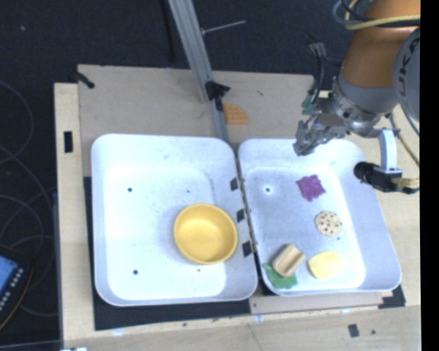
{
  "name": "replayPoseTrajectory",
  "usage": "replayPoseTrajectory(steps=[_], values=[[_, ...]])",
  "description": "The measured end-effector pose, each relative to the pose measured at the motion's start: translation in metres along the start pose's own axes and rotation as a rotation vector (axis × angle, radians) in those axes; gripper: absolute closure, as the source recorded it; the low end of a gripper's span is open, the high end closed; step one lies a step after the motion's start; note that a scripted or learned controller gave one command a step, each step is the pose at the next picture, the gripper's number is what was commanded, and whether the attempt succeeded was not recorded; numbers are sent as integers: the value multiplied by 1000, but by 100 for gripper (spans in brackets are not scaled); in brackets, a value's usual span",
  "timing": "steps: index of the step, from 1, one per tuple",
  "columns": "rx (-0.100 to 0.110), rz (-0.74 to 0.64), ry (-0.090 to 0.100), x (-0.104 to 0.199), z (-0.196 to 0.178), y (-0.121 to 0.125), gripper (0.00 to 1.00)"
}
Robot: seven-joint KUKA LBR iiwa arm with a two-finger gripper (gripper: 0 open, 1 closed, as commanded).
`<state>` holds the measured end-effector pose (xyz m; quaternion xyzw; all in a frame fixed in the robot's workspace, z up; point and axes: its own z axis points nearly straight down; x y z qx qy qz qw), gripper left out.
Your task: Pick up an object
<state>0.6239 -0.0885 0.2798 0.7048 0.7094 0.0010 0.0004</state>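
Nearest the lower edge of the view, in the right bin (373,218), sit three small things in a row along its front wall: a tan, rounded block like a bread roll (287,258), lying on a flat green leaf-shaped piece (281,278), and just beside them a smooth pale yellow lump (325,265) with soft corners. Farther back in the same bin lies a round, speckled cookie (328,224) (beige with dark flecks), and beyond it a flat purple piece (311,188) with a ragged, roughly square outline. All of these lie apart from one another except the roll and the leaf, which touch.

In the left bin (124,167), a shallow white tray with rounded corners and a matte, slightly scuffed floor, a yellow bowl (205,233) stands upright near the front right corner, glossy and round with a thick rim.

Both bins rest on a pale wooden worktop (146,101), with black clips where their walls meet. A slim grey metal rail (192,46) rises at a slant behind them, with a small orange patch (235,115) at its foot.

At the back edge of the right bin hangs the end effector (305,142), a dark grey metal cluster below the arm's orange band; it is above the bin's rear rim, well apart from the purple piece, and nothing shows between its tips. Whether it is spread or closed I cannot tell.
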Motion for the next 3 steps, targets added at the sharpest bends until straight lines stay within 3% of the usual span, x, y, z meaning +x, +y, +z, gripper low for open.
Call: replayPoseTrajectory(steps=[1,3], values=[[2,-1,0,51,-5,-4,100],[3,1,-1,136,20,-12,100]])
